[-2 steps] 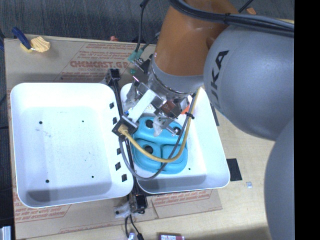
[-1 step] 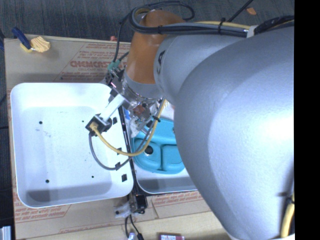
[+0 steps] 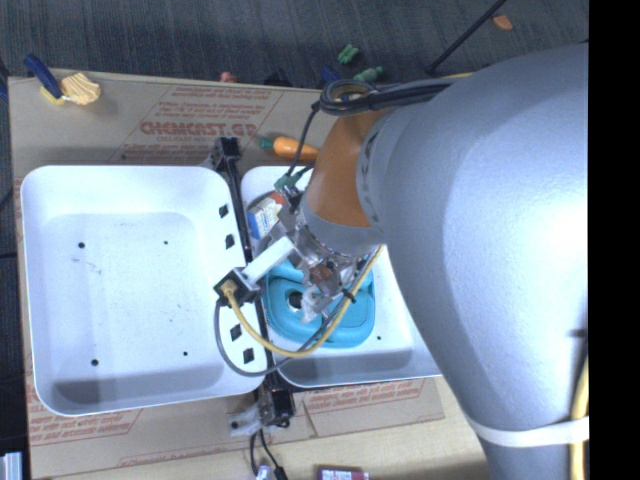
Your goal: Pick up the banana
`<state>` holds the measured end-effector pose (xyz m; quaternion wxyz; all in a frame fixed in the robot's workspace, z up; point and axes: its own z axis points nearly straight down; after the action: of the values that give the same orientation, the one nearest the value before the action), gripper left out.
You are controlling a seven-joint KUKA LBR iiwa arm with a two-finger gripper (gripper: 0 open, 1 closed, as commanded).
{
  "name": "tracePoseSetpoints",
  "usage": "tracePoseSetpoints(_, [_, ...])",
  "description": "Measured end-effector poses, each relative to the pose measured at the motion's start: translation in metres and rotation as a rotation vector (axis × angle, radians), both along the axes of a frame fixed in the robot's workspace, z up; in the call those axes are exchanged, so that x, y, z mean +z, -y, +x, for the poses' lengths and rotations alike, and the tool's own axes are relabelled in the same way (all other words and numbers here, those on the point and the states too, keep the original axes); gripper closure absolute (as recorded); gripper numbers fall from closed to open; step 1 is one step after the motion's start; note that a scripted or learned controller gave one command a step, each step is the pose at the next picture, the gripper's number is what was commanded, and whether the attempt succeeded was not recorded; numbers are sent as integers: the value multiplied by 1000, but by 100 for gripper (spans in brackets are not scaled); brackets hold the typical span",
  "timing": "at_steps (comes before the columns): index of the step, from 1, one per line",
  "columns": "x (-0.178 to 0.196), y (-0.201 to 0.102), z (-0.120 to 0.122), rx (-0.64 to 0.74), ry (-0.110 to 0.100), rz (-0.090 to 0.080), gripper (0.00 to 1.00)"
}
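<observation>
Arm: large grey robot arm [image 3: 480, 238] with an orange band [image 3: 335, 173] above the wrist, entering from the right and covering most of the right-hand bin.

Bench: brown cardboard-covered bench [image 3: 170, 118] with red printed lettering, carrying both bins; dark carpeted floor [image 3: 150, 18] lies beyond its far edge.

Left bin: shallow white plastic bin [image 3: 40, 268], rectangular with rounded corners, a few small dark specks on its floor.

Right bin: shallow white plastic bin [image 3: 345, 368], just beside the left one, its near rim and far-left corner showing past the arm.

Blue item: bright blue rounded plastic object [image 3: 350, 318] lying in the right bin under the wrist, with a dark hole near its middle.

Gripper: two-finger gripper [image 3: 310, 293] low over the blue item in the right bin; a white block and yellow and black cables crowd it. Whether the fingers are apart or closed, and whether they have hold of anything, cannot be told.

Carton: small blue-and-white printed packet [image 3: 263, 218] in the far-left part of the right bin, partly under the wrist.

Small items: orange carrot-shaped object [image 3: 290, 148] on the bench just behind the right bin; yellow-and-blue object [image 3: 70, 86] at the bench's far-left corner.

Banana: cannot be made out; its place cannot be told.
</observation>
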<state>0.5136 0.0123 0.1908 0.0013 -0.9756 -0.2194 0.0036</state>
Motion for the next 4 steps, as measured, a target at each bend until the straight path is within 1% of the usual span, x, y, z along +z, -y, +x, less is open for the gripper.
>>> tracePoseSetpoints(1, [10, 80, -29, 169, 1, 3, 0])
tracePoseSetpoints(2, [0, 69, -38, 468, 2, 5, 0])
tracePoseSetpoints(3, [0, -16, 24, 398, 2, 3, 0])
tracePoseSetpoints(4, [0, 37, -14, 257, 1, 3, 0])
